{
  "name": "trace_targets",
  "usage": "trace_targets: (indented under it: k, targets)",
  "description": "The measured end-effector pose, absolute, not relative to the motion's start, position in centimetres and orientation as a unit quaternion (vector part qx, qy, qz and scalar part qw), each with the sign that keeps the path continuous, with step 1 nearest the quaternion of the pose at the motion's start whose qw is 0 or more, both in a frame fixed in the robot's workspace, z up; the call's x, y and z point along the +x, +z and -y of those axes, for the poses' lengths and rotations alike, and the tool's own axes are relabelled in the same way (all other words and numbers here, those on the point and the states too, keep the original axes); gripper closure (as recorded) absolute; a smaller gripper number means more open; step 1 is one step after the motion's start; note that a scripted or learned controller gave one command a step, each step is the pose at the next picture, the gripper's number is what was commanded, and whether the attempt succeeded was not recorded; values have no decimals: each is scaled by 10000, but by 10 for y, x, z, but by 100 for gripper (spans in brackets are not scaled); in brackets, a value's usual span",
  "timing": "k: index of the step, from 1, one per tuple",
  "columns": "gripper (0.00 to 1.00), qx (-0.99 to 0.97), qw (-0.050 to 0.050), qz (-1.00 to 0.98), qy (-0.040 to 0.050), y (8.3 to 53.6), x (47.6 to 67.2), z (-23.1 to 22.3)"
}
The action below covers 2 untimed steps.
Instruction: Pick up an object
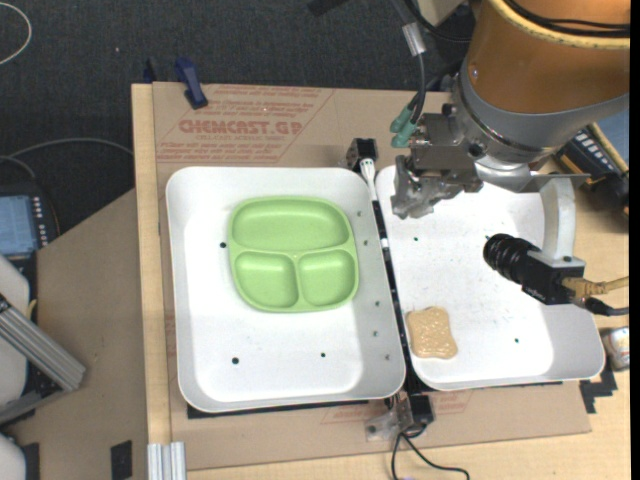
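Tan and flat, the pad (432, 332) lay at lower centre; the gripper (410, 200), up and right of centre, whether its jaws were apart I could not tell, probably needed centring over it before descending.

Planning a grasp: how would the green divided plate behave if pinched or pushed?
The green plate looks like rigid moulded plastic, so it is probably stiff and light. Lying flat with low rounded rims, it would likely slide rather than tip, and offer little edge to pinch.

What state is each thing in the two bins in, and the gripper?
Green divided plate: upright, flat in the left bin, compartments empty.
Tan flat piece: lies free, right bin, front left corner.
Gripper: over the right bin's far left corner, touching neither thing.
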<state>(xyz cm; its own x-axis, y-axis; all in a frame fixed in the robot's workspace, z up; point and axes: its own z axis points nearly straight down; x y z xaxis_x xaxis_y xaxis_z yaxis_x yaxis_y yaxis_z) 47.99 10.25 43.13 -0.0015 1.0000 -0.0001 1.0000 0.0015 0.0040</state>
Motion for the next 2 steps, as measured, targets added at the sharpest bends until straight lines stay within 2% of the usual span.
trace_targets:
  k: [1, 2]
  targets:
    - [100, 7079, 23, -7063, 28, 480, 487, -82]
    - [100, 7056, -22, -7086, -28, 433, 478, -121]
